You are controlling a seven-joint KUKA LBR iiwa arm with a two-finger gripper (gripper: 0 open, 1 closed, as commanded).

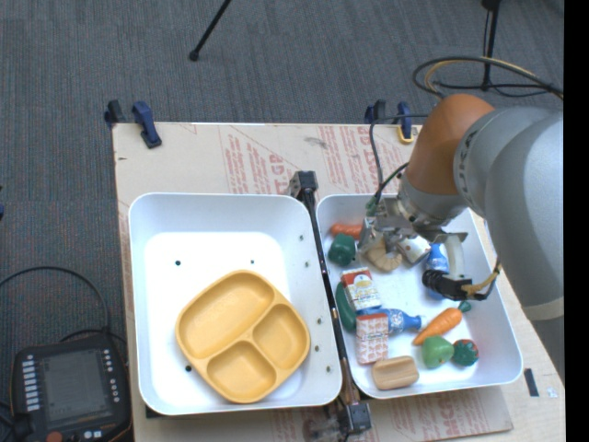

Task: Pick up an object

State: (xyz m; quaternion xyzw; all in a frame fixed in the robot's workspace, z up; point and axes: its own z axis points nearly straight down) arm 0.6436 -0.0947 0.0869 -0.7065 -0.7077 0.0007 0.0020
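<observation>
Though blurred, red-lettered bench board (276, 159)

on your surface (212, 155) the left bin (147, 247) holds a divided plate (242, 336), while the right bin (502, 339) beside it holds cartons (372, 335), a carrot (438, 323) and a bread slice (395, 373).

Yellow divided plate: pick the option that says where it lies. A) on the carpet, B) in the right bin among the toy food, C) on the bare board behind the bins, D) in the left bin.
D: the yellow divided plate lies flat on the floor of the left bin, while the toy food, such as the carrot, sits in the right bin.
</observation>
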